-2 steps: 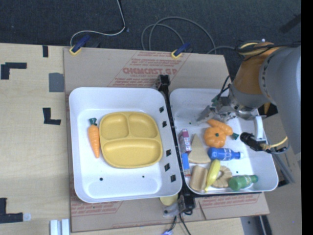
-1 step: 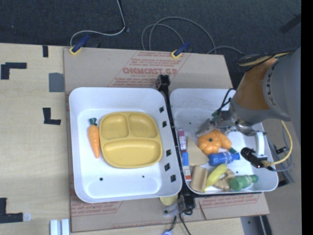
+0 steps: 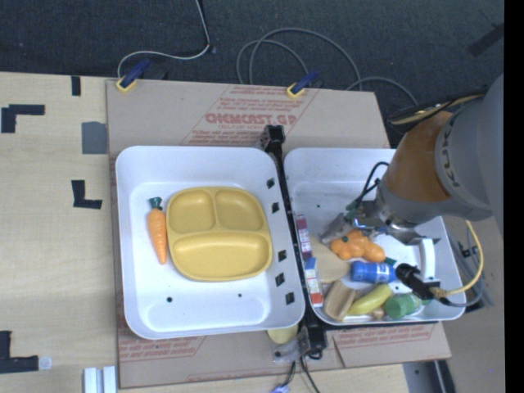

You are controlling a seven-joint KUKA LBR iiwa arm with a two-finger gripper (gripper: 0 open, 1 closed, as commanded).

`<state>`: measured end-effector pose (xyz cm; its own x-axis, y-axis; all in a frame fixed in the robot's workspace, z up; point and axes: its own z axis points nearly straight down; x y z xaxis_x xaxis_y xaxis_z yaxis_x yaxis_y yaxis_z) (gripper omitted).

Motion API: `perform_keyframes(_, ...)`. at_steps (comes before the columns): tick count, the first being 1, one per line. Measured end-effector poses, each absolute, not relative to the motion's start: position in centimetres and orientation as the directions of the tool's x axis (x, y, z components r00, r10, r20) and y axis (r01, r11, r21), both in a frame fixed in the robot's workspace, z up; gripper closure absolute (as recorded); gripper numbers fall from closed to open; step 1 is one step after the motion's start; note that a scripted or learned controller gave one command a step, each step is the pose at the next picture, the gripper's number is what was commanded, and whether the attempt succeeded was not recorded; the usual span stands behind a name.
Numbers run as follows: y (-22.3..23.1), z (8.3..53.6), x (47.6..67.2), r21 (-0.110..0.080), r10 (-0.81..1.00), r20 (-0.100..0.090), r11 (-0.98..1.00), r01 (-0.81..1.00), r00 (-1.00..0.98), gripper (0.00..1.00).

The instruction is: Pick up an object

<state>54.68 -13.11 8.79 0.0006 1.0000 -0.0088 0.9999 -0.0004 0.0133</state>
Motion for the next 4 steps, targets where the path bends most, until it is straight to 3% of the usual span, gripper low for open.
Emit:
perform_keyframes(1,-13.6,8.8,51.1,0.013,1.000,-0.005,0.000,1.000,0.000,0.00)
perform_keyframes(2,-21.7,8.7,49.7,0.007,1.000,-0.003,-0.003,1.000,0.003,0.00)
perform_keyframes(3,-21.4,9.8,49.8,0.010,1.000,-0.004,0.000,1.000,0.000,1.00)
perform_keyframes(4,-15.0,8.8,53.3,0.012,1.000,-0.005,0.006,1.000,-0.006,1.00)
